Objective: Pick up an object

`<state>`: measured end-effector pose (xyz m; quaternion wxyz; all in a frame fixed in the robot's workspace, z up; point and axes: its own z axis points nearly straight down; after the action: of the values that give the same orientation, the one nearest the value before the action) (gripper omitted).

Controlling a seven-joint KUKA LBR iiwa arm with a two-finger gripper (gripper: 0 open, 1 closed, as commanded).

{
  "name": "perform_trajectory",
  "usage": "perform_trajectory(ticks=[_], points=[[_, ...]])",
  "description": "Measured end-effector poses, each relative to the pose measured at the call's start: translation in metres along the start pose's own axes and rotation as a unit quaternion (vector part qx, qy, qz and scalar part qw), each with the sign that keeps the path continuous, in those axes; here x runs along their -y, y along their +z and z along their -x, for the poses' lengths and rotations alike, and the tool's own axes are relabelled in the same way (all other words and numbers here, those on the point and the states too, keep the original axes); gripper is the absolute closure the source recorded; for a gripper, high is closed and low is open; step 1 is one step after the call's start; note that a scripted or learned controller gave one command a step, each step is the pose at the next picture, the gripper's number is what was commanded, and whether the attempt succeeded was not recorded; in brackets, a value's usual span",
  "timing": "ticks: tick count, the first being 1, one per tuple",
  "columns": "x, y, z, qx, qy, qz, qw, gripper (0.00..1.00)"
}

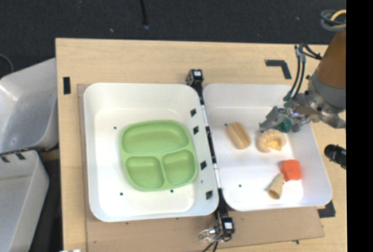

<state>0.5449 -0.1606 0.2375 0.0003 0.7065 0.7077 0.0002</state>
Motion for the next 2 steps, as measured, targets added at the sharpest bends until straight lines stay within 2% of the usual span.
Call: perform_trajectory(ticks=[1,2], points=[[-0.001,0.062,0.006,0.000,0.001,-0.003,1.0000,0.00],[-0.006,0.106,0.008,0.001,0.002,-0.001,1.0000,0.00]])
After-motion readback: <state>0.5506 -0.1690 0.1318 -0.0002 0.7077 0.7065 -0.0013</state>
